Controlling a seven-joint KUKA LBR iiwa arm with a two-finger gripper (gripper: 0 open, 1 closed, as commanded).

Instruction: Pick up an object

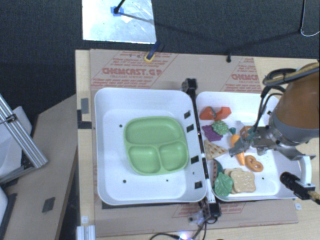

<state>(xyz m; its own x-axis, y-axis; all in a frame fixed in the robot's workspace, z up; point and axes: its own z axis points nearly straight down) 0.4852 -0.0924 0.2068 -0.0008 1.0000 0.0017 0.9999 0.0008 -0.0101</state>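
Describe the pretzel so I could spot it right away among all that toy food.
Look in the right-hand white bin, where the toy food lies. Near its middle, just below the gripper, sits the pretzel: a small brown twisted loop with holes, unlike the flat bread slice beside it.

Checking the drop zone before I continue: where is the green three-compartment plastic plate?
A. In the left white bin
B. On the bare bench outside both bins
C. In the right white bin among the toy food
A: the green three-compartment plastic plate lies flat in the left white bin.
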